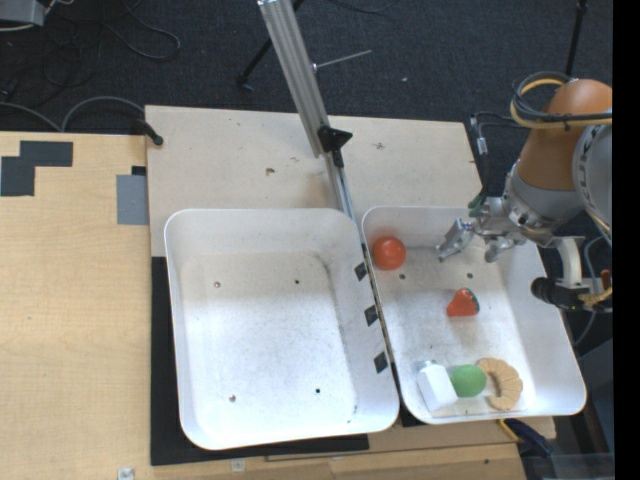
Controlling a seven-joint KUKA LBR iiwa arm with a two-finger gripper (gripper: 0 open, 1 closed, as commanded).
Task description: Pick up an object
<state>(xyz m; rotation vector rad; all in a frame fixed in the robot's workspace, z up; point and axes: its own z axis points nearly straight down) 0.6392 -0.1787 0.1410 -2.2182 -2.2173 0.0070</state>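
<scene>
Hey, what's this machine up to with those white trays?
A grey robot arm with an orange band reaches in from the right, and its gripper hangs over the right bin, near its far end. It has nothing in it. Four small things lie in that bin: an orange-red ball, a small red piece, and at the near end a white block, a green ball and a tan ring-shaped piece. The arm's job is to pick one up.

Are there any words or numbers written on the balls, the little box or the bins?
None can be read.
The white box shows no writing; it is too small to tell.
The orange ball, green ball and right bin look plain.
</scene>
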